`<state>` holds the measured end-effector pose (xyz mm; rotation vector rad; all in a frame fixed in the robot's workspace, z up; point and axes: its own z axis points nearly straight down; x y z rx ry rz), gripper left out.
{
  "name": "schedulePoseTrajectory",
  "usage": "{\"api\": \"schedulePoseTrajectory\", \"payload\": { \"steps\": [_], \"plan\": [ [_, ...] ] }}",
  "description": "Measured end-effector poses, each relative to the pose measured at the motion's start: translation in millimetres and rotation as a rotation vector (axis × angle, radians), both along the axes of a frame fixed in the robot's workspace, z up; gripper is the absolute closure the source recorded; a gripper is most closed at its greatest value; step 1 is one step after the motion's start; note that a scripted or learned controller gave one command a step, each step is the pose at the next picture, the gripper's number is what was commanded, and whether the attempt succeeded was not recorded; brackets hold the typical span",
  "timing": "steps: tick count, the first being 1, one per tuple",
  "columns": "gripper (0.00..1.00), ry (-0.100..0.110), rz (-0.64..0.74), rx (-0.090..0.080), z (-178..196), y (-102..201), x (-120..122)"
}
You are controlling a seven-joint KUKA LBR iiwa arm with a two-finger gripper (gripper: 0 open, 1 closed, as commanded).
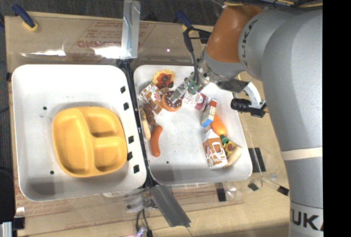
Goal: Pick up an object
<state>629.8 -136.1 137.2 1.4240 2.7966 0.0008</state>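
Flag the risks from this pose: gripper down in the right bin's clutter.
1. The gripper sits among tightly packed items at the right bin's far end; it may close on two things or none.
2. The pile lies close to the bin's left wall, so a push could wedge items against it.
3. The sausage and carton lie apart and look easier; staying in the pile likely costs another failed try.

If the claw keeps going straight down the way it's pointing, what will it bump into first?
Most likely the pile of toy food at the back of the right bin, just under the claw. Depth is hard to judge from this slanted view, so the exact piece is uncertain.
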Motion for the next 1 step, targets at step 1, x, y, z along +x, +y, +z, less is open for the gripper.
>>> {"api": "schedulePoseTrajectory", "payload": {
  "steps": [1],
  "plan": [
    [1.00,-0.002,-0.160,0.003,94.6,100.4,-10.8]
  ]
}}
